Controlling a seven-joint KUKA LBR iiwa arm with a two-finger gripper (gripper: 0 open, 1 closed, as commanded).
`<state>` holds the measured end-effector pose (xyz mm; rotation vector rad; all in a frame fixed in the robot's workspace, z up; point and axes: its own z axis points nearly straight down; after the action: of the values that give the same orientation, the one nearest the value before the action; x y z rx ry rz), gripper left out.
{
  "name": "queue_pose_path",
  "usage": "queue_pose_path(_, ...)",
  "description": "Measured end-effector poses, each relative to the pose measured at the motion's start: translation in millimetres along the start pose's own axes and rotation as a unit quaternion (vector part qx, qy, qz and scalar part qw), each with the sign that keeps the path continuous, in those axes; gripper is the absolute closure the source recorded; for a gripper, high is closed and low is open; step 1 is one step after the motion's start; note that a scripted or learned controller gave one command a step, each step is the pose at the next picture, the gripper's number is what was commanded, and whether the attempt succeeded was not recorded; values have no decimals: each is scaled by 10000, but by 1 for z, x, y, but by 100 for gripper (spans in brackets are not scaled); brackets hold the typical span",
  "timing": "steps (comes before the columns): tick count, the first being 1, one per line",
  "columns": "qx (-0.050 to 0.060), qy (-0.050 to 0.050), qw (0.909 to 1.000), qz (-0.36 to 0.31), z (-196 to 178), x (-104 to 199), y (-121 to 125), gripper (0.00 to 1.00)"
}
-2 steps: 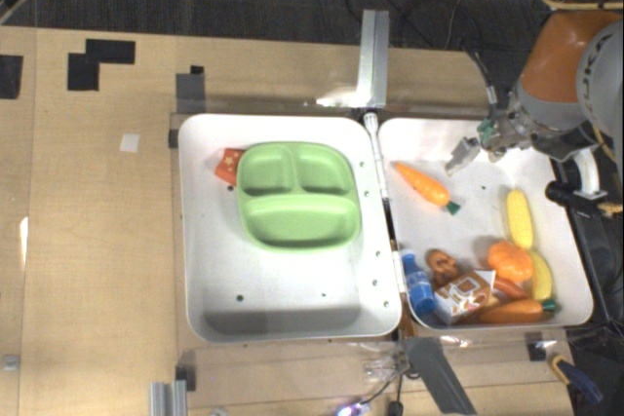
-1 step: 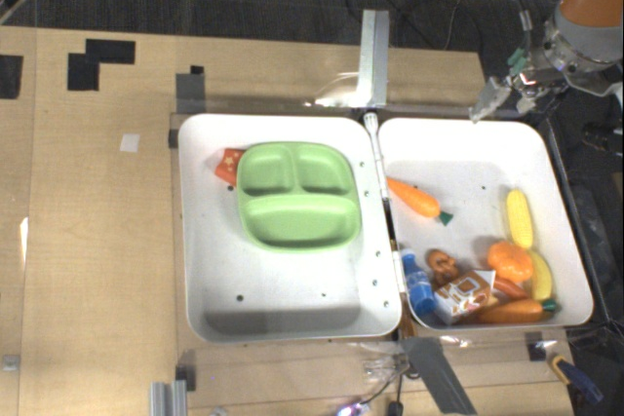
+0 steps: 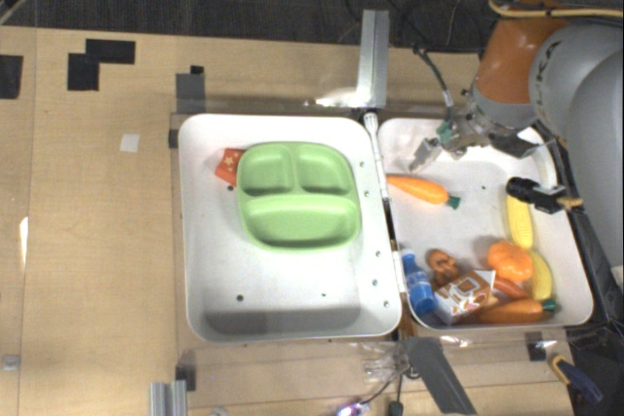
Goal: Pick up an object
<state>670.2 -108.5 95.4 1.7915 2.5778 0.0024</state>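
Overhead view, slightly slanted. Wooden desk [image 3: 88, 209] w/ two shallow white bins side by side.

Landmark: a carrot [image 3: 417, 190], orange w/ green stem end, lying flat near the top-left part of the right bin [image 3: 478, 172], tip twd the divider btwn bins, stem end pointing right.

Gripper [image 3: 436, 146] hangs just above the carrot in the pic, twd the bin's back wall, apart from it, nothing seen in its grasp. Can't tell how far open it is; too small and blurred. The grey arm [image 3: 585, 83] w/ orange band sits up and right of the carrot.

Right of the carrot, by the bin's right wall: a yellow corn cob [image 3: 521, 221], roughly upright in the frame. Below-right of the carrot: a round orange item [image 3: 510, 261], and a yellow piece [image 3: 539, 276] just beside that. Below the carrot, at the bin's front-left corner: a blue bottle [image 3: 419, 287]. Next to it, a small brown item [image 3: 442, 263] and a printed carton [image 3: 470, 291], packed close; exact contact unclear. Further below-right, along the front wall: a second long orange item [image 3: 509, 312].

Left of the carrot, across the divider: left bin [image 3: 210, 248] holding a green divided plate [image 3: 297, 195], 3 compartments, lying flat. Far left of the carrot, touching or tucked at the plate's upper-left edge: a small red-orange item [image 3: 228, 167].
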Motion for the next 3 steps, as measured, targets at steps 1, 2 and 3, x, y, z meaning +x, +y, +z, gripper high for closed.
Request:
queue_pose_path(1, -54, -22, 9992, -386, 6, 27, -41, 0)
queue_pose_path(2, -72, -7, 9992, -388, -4, 28, -38, 100)
queue_pose_path(3, -70, -6, 9992, -388, -4, 28, -38, 0)
